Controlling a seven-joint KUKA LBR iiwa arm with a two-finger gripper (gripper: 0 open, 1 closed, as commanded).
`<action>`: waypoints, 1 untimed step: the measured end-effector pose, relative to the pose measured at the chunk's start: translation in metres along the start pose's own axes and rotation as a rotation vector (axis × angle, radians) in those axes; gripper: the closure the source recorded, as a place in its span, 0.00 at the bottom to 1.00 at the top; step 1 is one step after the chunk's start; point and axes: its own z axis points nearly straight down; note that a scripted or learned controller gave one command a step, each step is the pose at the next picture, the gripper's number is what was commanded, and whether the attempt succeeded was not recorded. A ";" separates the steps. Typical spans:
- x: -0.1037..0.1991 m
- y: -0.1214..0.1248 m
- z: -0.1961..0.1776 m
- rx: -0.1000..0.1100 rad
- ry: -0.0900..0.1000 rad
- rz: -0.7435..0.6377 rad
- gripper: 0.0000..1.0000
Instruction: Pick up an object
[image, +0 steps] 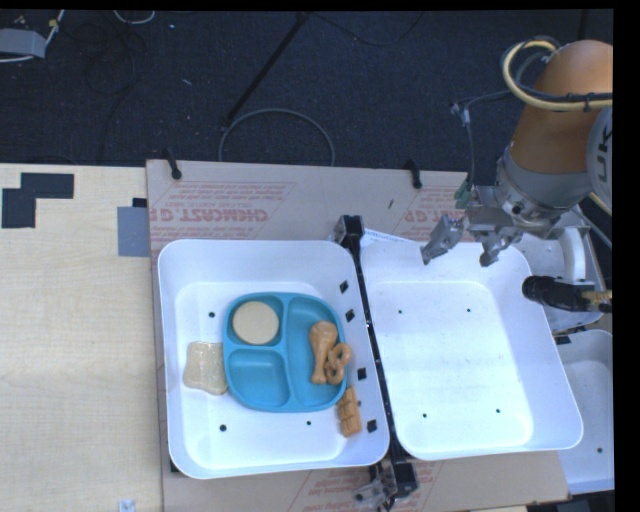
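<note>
The claw (464, 248) hangs spread wide and empty at the upper right, over the right bin's (470, 440) back rim. The likely picks sit lower left, in the left bin (190, 290): a pretzel (329, 352) on the blue tray (262, 385) looks light, stiff and brittle; pinch it across its middle.

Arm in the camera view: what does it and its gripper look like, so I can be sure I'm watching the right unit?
The arm has a rounded orange section above a grey, ringed wrist. A pale yellow cable loops over its top, and thin dark wires run down its left side. The gripper is grey metal with two short fingers. No markings are legible.
</note>
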 end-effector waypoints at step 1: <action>0.000 0.002 -0.007 -0.012 -0.001 -0.002 0.00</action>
